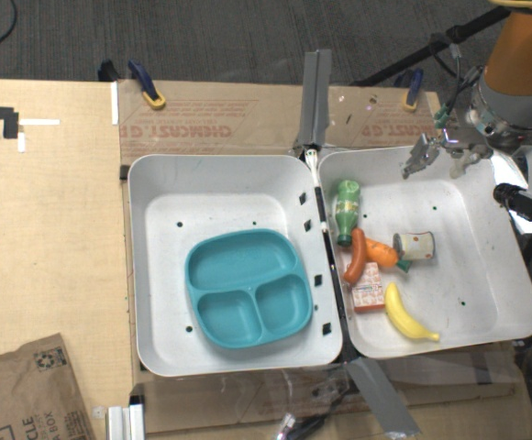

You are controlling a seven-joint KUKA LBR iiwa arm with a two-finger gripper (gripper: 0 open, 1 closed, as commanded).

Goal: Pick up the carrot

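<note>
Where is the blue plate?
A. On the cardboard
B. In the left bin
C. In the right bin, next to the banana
B. The blue plate lies alone in the left bin, while the banana and carrot are in the right bin.

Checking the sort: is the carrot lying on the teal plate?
No, the carrot lies in the right bin; the teal plate is in the left bin.

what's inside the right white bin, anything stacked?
Right white bin holds a green bottle, red sausage, orange carrot, small tin can, red carton and yellow banana. The sausage overlaps the carton; whatever lies beneath them is hidden.
</note>
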